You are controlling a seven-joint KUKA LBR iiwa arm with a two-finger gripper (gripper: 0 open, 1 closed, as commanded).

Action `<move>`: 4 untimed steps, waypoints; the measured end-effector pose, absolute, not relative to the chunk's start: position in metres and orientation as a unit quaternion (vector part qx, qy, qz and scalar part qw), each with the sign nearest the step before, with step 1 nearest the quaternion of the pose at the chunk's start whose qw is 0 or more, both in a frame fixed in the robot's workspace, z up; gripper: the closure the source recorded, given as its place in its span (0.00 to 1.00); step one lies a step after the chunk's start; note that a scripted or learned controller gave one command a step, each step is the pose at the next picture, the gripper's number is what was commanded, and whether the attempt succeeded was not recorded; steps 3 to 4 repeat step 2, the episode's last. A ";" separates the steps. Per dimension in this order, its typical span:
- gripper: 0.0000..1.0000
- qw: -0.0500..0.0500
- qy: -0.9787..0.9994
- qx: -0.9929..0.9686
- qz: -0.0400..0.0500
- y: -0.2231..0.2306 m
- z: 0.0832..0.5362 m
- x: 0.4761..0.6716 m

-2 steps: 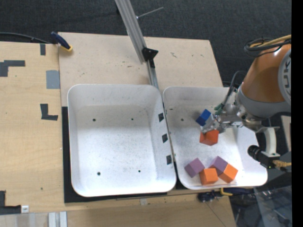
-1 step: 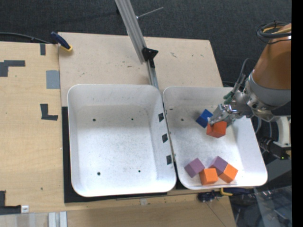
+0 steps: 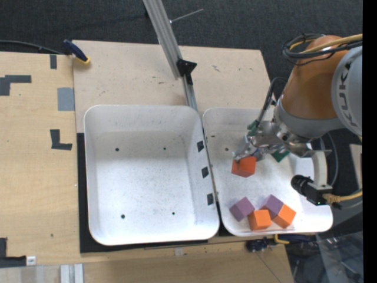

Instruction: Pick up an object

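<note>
Red-orange block [image 3: 244, 167] sits in right bin [image 3: 221, 122], mid-floor, directly beneath gripper [image 3: 247, 154] and touching its tips; you cannot tell whether fingers clasp it. Block looks roughly cubic, no clear long axis. Your move likely turns on this vertical alignment

1. The two white bins, the left bin [image 3: 144, 175] and the right bin [image 3: 227, 128], look like smooth matt plastic, their floors speckled with fine dark marks.
2. The counter [image 3: 35, 158] is pale wood with a matt, lightly scuffed face.
3. The slanted rail [image 3: 162, 28] looks like brushed grey metal.
4. The arm's orange band [image 3: 309, 81] is glossy and catches a highlight.
5. The orange-red block [image 3: 244, 166], purple blocks [image 3: 241, 207] and orange blocks [image 3: 260, 219] look matt, like foam or painted wood.
6. The tool [image 3: 253, 149] has dull metal parts.
</note>
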State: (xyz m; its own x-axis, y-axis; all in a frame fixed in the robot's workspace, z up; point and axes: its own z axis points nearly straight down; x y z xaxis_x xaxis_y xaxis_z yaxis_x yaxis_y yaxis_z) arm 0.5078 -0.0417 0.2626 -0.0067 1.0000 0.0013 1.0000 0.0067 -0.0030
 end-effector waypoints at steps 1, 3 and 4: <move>1.00 0.002 -0.710 -0.705 0.001 0.017 0.249 0.509; 1.00 0.001 -0.710 -0.704 0.000 0.075 0.247 0.521; 1.00 0.001 -0.710 -0.704 0.000 0.075 0.247 0.521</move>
